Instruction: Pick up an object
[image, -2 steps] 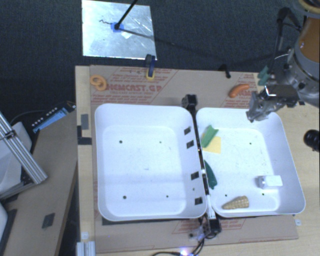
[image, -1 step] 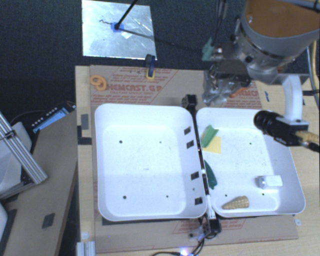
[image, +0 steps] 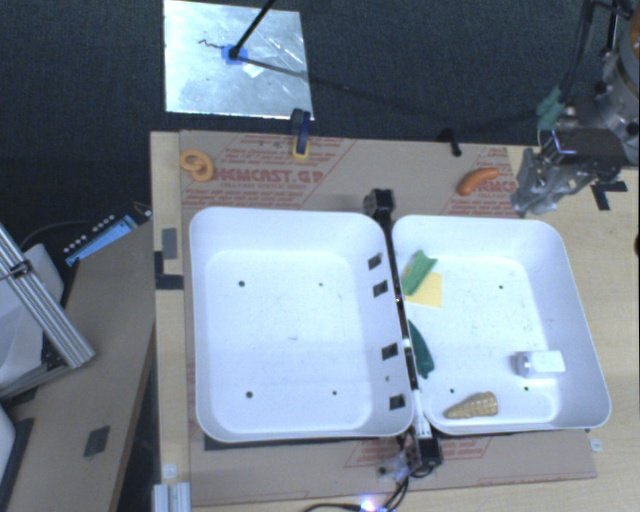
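A small white block (image: 541, 362) lay in the right bin (image: 575, 290) toward four o'clock; the gripper (image: 533, 192) hovered beyond the bin's one o'clock corner, seemingly touching nothing; its opening could not be told.

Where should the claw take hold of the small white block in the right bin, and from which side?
Grip the white block across its short sides, coming straight down from above. It lies flat and alone on the right bin floor, with open floor around it, though the bin's right wall is fairly near.
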